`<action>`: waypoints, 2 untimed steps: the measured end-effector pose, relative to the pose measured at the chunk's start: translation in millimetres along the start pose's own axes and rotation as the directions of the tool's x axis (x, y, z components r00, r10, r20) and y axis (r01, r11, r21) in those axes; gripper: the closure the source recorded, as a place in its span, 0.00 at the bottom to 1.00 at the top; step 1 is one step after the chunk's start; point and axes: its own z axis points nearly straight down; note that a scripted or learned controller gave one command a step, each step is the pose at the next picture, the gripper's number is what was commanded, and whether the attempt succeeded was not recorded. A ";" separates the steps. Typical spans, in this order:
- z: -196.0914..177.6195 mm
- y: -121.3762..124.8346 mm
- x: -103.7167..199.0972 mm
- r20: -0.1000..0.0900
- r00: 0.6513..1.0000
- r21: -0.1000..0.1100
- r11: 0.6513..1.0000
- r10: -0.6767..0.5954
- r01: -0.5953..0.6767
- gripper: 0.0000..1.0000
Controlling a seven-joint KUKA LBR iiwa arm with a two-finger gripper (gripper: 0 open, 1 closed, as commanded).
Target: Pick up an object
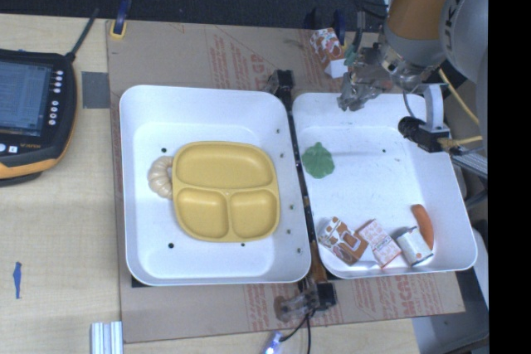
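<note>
Wooden bench with a brown cardboard sheet under two white bins fills the scene; beyond it the background is dark. At far left lies a control pendant with orange edge and grey screen. Next comes the left bin, which holds a yellow divided tray, and a pale round item peeks out from the tray's left side, touching it.

In the right bin a green lump lies near the left wall, alone and with free floor around it. At the bin's near edge several things crowd together — two small printed packets, a little white cylinder and an orange sausage-like piece whose long axis runs away from the camera.

The gripper hangs over the far rim of the right bin, nothing between its fingers; whether they are apart or together I cannot tell. From it the green lump lies toward the camera and a bit left, and it is the nearest candidate — nothing stands between them. The cluster is well apart, and its pieces touch each other, so a grasp there seems more risky. Another packet lies outside the bin, behind the gripper.
</note>
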 end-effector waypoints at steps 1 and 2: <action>-10.4 0.2 -0.6 0.001 1.000 0.000 1.000 -0.003 0.003 1.00; -20.8 0.4 -1.2 0.002 1.000 0.000 1.000 -0.006 0.006 1.00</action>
